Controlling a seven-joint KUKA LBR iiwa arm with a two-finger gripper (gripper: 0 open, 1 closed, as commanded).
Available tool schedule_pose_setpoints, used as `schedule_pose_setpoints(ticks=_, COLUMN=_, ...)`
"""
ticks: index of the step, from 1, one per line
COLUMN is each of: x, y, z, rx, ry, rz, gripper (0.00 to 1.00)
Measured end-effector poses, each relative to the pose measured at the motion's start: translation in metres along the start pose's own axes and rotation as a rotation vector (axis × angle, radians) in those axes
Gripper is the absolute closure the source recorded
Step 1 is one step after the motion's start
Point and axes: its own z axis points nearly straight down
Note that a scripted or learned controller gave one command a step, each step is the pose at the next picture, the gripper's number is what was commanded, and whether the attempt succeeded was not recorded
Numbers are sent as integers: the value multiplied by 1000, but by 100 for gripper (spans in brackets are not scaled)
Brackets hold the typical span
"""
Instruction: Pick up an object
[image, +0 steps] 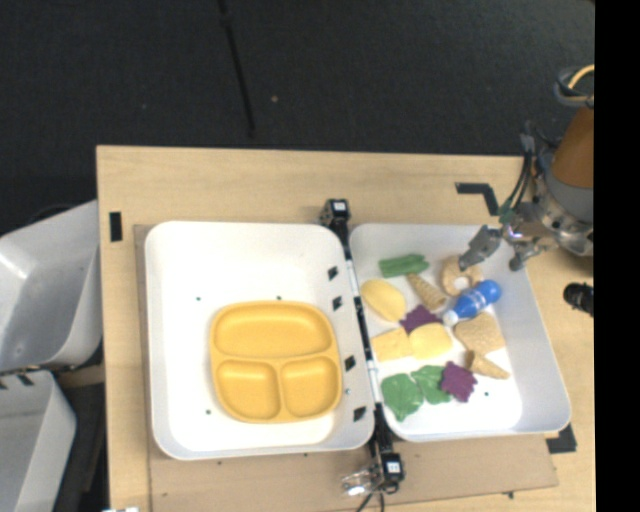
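Now I hover my two-finger gripper (497, 248), fingers spread and holding nothing, over the right-hand shallow white bin (535, 400), just above the tan wedge-shaped toy (455, 274). Next I judge: descend, then pinch.

My right bin (545, 400) is crowded: toys lie touching from the green block (403, 265) at the far side through the blue bottle (473, 299) to the purple piece (458, 380). Bare floor shows only along its near and right edges. In the left bin (170, 300) the yellow divided tray (275, 360) fills the middle, with open white floor around it, widest at the far side.
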Motion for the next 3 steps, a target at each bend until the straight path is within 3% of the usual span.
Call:
schedule_pose_setpoints(ticks=1, x=4, y=-54, z=60, rx=5, ry=2, rz=1, gripper=0)
schedule_pose_setpoints(ticks=2, x=11, y=-64, z=37, rx=-1, ry=-1, rz=-3, gripper=0)
schedule_pose_setpoints(ticks=3, x=36, y=-116, z=-80, rx=-6, ry=-1, rz=-3, gripper=0)
